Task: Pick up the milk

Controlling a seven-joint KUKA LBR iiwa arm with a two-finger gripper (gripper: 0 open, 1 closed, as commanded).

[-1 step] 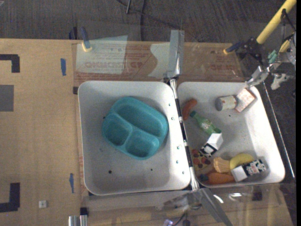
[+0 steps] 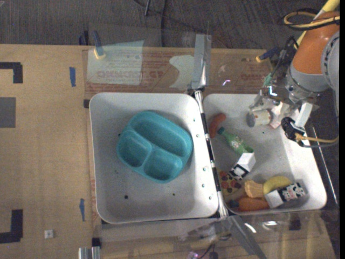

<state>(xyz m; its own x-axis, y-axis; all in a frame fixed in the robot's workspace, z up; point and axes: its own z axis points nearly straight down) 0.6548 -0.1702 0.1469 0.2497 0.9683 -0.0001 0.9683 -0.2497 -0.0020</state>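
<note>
Camera view: end effector (image 2: pixel 268 114) over right bin (image 2: pixel 318 182), finger state unclear; milk (image 2: pixel 242 165) lies apart.

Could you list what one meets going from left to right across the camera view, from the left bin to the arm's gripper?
Left bin → teal divided plate → orange-red sausage-shaped toy → green bottle → gripper. The pile along the right bin's near edge is left out.
</note>
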